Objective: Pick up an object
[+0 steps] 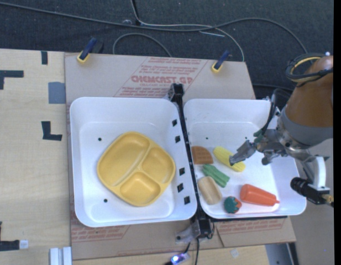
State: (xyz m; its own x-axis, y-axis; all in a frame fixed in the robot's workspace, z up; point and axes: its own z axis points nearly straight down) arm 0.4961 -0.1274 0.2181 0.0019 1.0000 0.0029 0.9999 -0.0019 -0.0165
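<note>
Presently we see the gripper [240, 158] in the right bin [225, 110] touching the yellow corn [225, 155] — finger state we cannot tell.

Arm low, reaching left — claw [240, 156] angled downward.

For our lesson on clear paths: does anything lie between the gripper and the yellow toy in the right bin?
Nothing visible does. The gripper is right at the yellow toy in the right bin. The green piece and brown piece lie beside the toy, on its far side from the arm.
</note>
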